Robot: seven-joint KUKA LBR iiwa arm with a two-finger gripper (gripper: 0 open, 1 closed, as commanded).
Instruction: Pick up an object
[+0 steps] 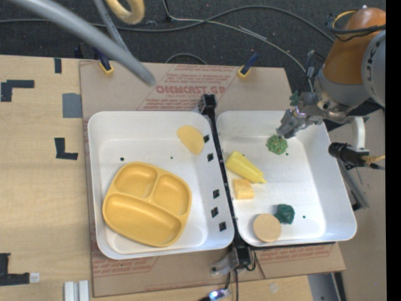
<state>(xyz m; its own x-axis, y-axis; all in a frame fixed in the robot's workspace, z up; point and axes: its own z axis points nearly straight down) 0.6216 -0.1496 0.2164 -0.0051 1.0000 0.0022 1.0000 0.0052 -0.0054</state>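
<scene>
1. Bench surface: pale wood under a cardboard sheet (188, 89), bearing two white bins side by side; dark floor with cables across the top of the frame.
2. Likely target, by my reading: green broccoli-like piece (277, 145), upper part of the right bin (326, 187), lying alone on the bin floor.
3. Gripper (289, 128): directly above and just beside the green piece, at its upper-right edge. I cannot tell whether it touches.
4. Jaws: spread not legible from this slanted view; I cannot tell if they stand open or closed. Nothing visibly held between them.
5. Risk, my judgement: the tip sits off-centre toward the piece's upper right, so closing could pinch only an edge, or nudge the piece toward lower left.
6. Risk: the piece looks small and lumpy; a grip may slip on lift.
7. Neighbours, right bin: yellow wedge (245, 167), pale yellow block (243, 189), tan disc (267, 227), dark green lump (285, 214), all well apart from the target.
8. Left bin (100, 130): yellow divided plate (147, 203), yellow lump (191, 138).
</scene>
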